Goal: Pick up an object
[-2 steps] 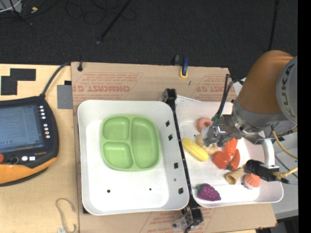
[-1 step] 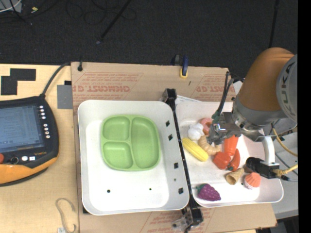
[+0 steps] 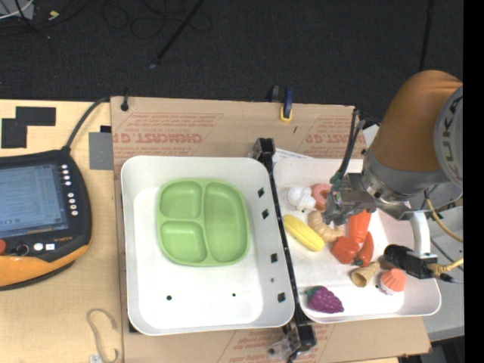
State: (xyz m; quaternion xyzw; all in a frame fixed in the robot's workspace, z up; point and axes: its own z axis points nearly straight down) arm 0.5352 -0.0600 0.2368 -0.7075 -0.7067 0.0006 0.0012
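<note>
Grapes (image 3: 324, 299): purple bunch at right bin's (image 3: 431, 302) front edge.
Gripper (image 3: 338, 212): low over that bin's middle; finger state cannot be told.
Corn (image 3: 303, 232): just left of gripper.
Left bin (image 3: 144, 293): holds green divided plate (image 3: 203, 222).

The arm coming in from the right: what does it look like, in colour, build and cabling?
The arm is bulky and rounded, with a broad orange band above a grey wrist section. Part of dark lettering shows on its pale grey housing near the right edge. A thin dark cable runs down beside it toward the gripper, a compact dark metal assembly. A white bracket and yellowish cables sit below the wrist.
</note>
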